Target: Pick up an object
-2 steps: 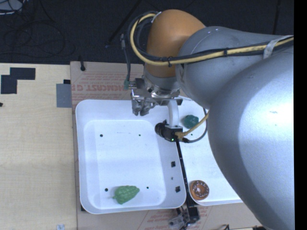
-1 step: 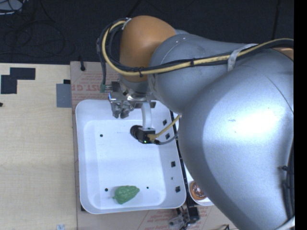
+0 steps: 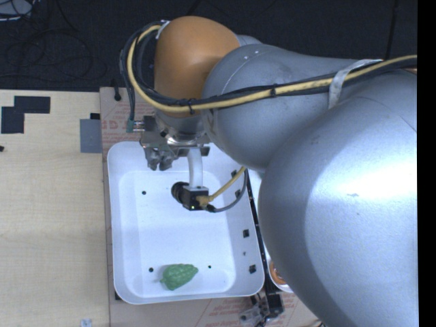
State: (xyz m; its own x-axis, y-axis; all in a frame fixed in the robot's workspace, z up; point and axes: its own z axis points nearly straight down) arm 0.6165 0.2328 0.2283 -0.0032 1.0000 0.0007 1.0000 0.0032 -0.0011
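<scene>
A green, lumpy object (image 3: pixel 178 276) lies near the front edge of the left white bin (image 3: pixel 120 237). My gripper (image 3: pixel 158 161) hangs over the bin's back part, well away from the green object and higher in the camera view. Nothing shows in its grasp. The big grey arm with its orange band reaches in from the right and hides most of the right bin.
A sliver of something orange (image 3: pixel 275 272) peeks out under the arm in the right bin. To the left of the bins a pale board (image 3: pixel 48 203) carries dark patches, and a grey block (image 3: pixel 89 135) sits near the bin's back left corner.
</scene>
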